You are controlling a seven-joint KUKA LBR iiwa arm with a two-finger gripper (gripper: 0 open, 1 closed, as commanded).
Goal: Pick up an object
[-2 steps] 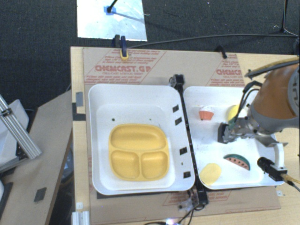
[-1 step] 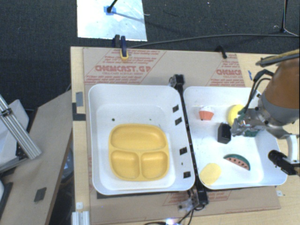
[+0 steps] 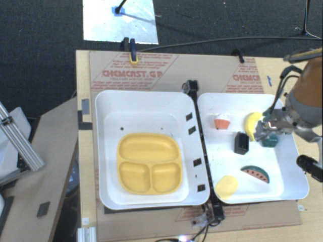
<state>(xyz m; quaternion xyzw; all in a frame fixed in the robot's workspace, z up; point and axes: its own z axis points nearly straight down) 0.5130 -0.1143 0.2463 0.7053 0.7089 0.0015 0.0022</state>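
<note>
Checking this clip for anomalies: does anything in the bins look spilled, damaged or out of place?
Nothing stands out. The yellow divided tray lies flat in the left bin; the watermelon slice toy, black block and other small items lie loose in the right bin, by the gripper.

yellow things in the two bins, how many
3: the yellow divided tray in the left bin, a yellow piece at the right bin's front, another by the end effector, partly covered.

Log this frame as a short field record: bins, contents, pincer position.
left bin: holds a yellow divided tray
right bin: holds an orange cup, black block, yellow fruit, teal item, watermelon slice, yellow round piece
pincer: low over the right bin's far right, beside the yellow fruit and teal item
grasp: cannot tell
</note>
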